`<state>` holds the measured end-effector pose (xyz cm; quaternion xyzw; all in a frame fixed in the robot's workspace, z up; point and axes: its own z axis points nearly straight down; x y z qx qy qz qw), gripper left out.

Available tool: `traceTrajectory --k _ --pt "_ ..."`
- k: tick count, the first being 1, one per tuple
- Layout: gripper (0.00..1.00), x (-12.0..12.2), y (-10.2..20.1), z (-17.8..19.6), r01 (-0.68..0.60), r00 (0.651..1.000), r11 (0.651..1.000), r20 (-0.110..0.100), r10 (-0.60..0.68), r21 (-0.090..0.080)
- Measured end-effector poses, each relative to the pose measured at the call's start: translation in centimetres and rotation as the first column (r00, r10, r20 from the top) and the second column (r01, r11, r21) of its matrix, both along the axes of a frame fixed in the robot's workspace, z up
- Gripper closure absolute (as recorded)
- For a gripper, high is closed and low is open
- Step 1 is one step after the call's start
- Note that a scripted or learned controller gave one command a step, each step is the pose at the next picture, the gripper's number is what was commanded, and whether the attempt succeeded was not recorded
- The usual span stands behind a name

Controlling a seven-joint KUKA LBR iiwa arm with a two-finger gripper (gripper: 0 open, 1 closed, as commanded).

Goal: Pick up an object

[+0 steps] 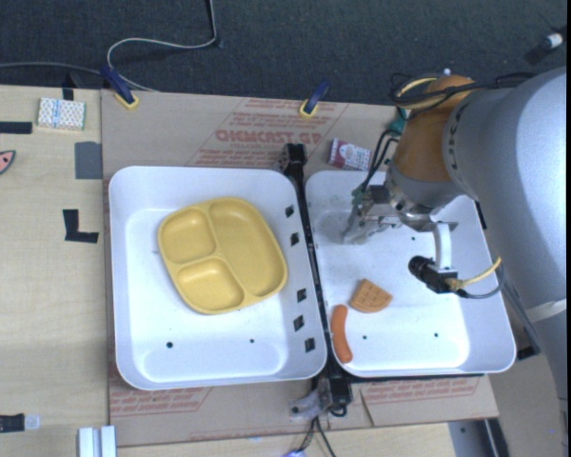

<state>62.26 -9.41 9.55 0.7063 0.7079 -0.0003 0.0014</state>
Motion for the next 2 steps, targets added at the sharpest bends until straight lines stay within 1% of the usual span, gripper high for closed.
traceTrajectory --k 1,2 --pt "0.00 -0.01 0.00 -0.02 0.000 1.000 1.000 0.000 0.000 0.000" --pt "1.00 -0.03 0.09 0.90 -0.001 1.000 1.000 -0.001 0.001 0.001"
